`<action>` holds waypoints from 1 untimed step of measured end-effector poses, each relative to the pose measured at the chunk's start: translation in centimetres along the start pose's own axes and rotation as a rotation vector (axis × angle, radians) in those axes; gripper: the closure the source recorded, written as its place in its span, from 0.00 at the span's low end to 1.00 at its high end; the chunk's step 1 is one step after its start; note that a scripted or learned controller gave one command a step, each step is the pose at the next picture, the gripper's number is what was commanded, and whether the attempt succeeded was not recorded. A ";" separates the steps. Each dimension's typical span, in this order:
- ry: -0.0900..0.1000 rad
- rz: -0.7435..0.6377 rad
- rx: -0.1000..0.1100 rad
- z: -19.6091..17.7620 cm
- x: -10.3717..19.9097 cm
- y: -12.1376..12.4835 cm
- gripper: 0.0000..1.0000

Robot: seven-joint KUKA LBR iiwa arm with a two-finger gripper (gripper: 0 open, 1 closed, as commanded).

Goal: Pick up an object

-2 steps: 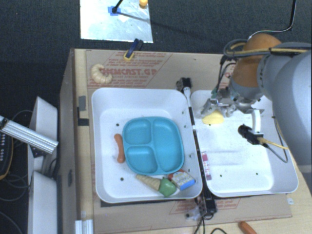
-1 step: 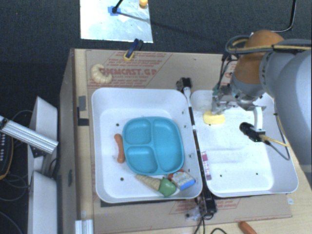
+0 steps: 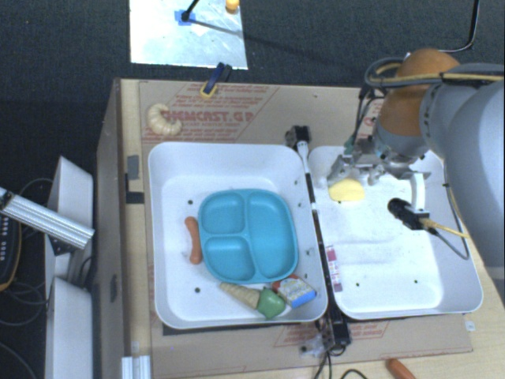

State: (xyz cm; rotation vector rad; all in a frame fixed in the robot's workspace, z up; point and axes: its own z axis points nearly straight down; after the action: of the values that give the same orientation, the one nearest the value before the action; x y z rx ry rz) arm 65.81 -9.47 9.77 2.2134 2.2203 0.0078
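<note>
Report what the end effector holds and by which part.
Cannot be told: the end effector sits right above the yellow object in the right bin, its grip hidden.

My arm (image 3: 465,125) is grey with an orange band (image 3: 410,101), and my tool (image 3: 357,172) is dull metal grey above a pale yellow lump (image 3: 346,190). Both bins (image 3: 170,212) are white; the left one has a light blue tray (image 3: 246,235), an orange-red sausage (image 3: 193,239), a cream cone (image 3: 239,294) and a green piece (image 3: 271,304). The bench (image 3: 237,110) is tan cardboard printed in red, and the floor (image 3: 63,46) is dark grey.
</note>
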 end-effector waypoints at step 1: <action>0.001 -0.001 0.006 1.3 0.8 1.1 0.00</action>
State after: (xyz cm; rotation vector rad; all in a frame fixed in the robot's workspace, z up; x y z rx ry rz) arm 66.90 -8.71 8.44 2.2152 2.2253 0.0026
